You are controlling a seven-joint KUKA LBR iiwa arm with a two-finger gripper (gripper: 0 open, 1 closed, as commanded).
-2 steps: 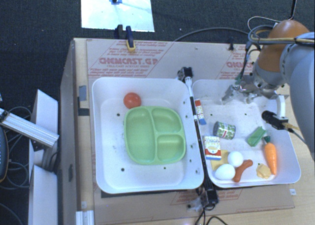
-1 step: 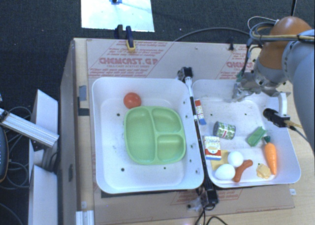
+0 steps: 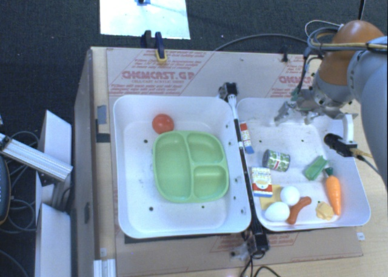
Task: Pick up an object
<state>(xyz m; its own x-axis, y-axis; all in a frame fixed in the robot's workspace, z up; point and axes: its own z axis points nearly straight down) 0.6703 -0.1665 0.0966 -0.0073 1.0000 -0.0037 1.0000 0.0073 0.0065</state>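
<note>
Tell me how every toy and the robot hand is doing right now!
gripper: open, holding nothing, above the back of the right bin.
green tray: flat in the left bin, compartments bare.
red ball: resting beside the tray.
can: lying on its side.
carrot: lying flat.
two eggs: lying close together.
sausage: lying beside the eggs.
small box: lying flat.

We counted two white bins (image 3: 130, 148), one green tray (image 3: 189, 165), one red ball (image 3: 162, 123), two eggs (image 3: 290, 195), one can (image 3: 276, 160) and one carrot (image 3: 333, 192).
</note>
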